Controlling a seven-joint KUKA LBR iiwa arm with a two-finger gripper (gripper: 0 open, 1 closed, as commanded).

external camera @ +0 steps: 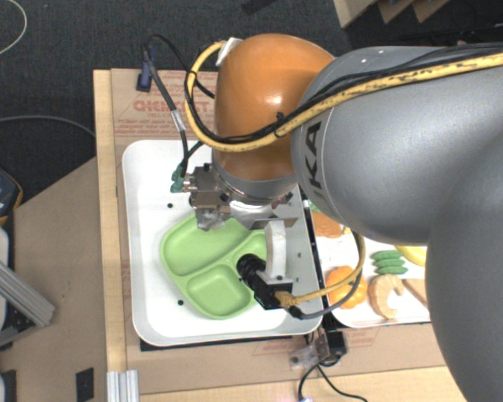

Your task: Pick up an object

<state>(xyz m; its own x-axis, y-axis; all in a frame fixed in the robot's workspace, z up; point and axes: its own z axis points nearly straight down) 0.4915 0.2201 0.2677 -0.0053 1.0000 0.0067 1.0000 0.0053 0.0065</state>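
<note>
The light-green, divided plastic plate [203, 268] is judged light, stiff and slippery, best pinched at its thin rim; whether the gripper [235, 224] is open or closed cannot be told.

Arm [386, 141] reaches in from right, orange band over left white bin [142, 224]. End effector [211, 216] sits low over green divided tray [205, 270] in that bin. Right bin [415, 315] holds orange, green and tan items, partly hidden.

The bins [142, 224] are white. The plate [205, 266] is pale green. The arm [419, 182] is grey with an orange band [264, 99] and a yellow-and-black cable [386, 78]. The right bin holds orange, yellow and green pieces [386, 266].
</note>
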